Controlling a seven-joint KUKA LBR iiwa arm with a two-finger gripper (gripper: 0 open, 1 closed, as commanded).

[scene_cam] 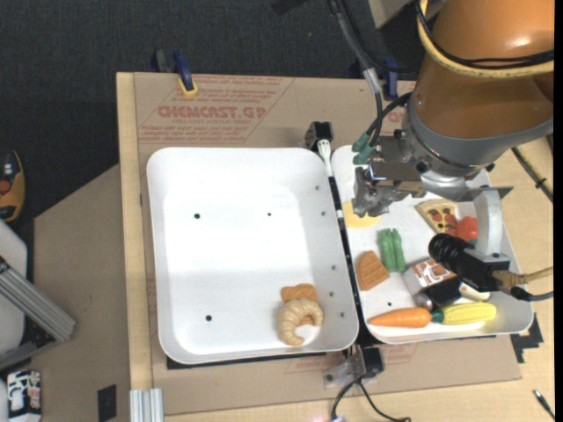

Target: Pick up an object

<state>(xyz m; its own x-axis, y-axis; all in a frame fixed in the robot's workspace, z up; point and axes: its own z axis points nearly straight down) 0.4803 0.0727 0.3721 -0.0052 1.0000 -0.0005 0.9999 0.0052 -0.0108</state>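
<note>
Gripper (373,192) sits low over the far left corner of the right bin (394,294), close to the wall it shares with the left bin (237,236). Open or closed: cannot tell, since the wrist housing covers it from above. Nothing is seen in its grasp.

Just under the gripper, toward the shared wall, lies a small yellow piece (359,210), partly covered. Judged the likeliest target. Nearer the camera and apart from the gripper: green vegetable (391,249), bread slice (371,271), then carrot (400,318) and corn cob (468,313) along the near rim. Pizza slice (437,213) lies to the right. Left bin: croissant (299,316) near its near right corner.

Step in hand, as judged: the approach. The yellow piece lies tight to the wall, so centre over it, descend straight, keep off the rim, close only at the floor, and lift vertically. The green vegetable lies in the open and looks the easier fallback.
</note>
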